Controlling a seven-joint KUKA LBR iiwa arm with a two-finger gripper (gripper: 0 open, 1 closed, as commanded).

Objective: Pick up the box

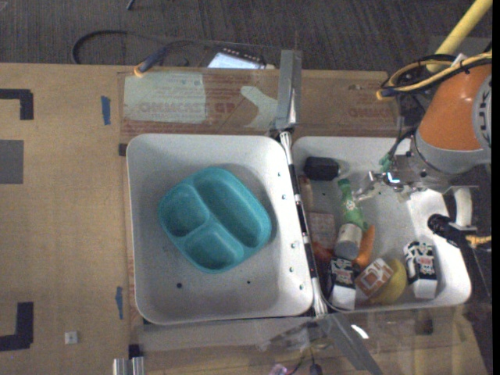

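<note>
A small brown and white box (375, 276) lies near the front of the right bin (449, 291), leaning against a yellow fruit (396, 282). The arm's orange band (461, 117) hangs over the bin's back right corner. Below it the gripper (382, 183) sits above the back middle of the bin, beside the top of a green bottle (349, 209). It is well behind the box and apart from it.
A black object (320, 167), a carrot (366, 243), two black-and-white cartons (422, 261) (341, 275) and a flat pack (320, 226) crowd the right bin. A teal divided plate (216, 218) lies in the left bin (148, 162). Cables run by the arm.
</note>
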